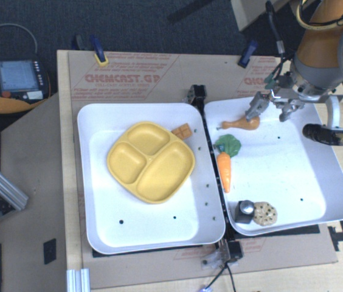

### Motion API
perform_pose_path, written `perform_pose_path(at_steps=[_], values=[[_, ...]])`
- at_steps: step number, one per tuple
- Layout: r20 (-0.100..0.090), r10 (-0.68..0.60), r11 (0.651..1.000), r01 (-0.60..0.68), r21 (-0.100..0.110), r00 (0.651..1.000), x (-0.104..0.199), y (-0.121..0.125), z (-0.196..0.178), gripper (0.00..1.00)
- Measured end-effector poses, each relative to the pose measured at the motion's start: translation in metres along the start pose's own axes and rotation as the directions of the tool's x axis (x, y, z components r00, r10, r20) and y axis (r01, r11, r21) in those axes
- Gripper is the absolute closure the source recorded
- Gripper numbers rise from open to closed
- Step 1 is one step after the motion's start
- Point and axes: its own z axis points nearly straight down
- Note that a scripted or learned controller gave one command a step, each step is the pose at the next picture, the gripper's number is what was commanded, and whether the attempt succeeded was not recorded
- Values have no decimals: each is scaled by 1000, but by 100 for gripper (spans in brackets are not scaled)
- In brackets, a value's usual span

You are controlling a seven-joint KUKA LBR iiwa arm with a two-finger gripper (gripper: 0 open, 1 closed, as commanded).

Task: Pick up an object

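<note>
1. Drumstick (243, 124): 1. Likeliest target, being the item nearest the claw. Lies flat in the right bin (305, 175), just beyond the carrot's (224, 170) leafy end, thin end pointing away from the claw.
2. Claw (270, 111): 1. Sits beyond the carrot and to its right, over the drumstick's thick end. Fingers (256, 108) apart, nothing between them. The nearer finger is just beside or touching the drumstick; which of the two cannot be told.
3. Progress: pick not yet made. No item is lifted and all lie on the bin floors. Judged to be at the approach. Left to do: centre on the drumstick, close, raise.
4. Carrot: 1. Orange, with a green tuft at its far end. Whether the tuft is a separate piece cannot be told. Lies along the right bin's left wall.
5. Cookie (264, 213): 1. Nearer the camera than the carrot's tip, slightly right of it.
6. Dark round piece (245, 209): 1. Between the carrot's tip and the cookie, touching the cookie. Kind unclear.
7. Brown block (182, 131): 1. Left of the carrot, across the bin walls, against the plate's rim.
8. Plate (150, 162): 1. Yellow, three compartments, all bare. Left of the carrot, in the left bin (98, 212).
9. Bins: 2. White, side by side on the desk (135, 78), meeting just left of the carrot.
</note>
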Motion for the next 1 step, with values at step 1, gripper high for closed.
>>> perform_pose_path(at_steps=[1], values=[[2, -3, 1000, 3, -15, 1000, 0, 3, -9, 0]])
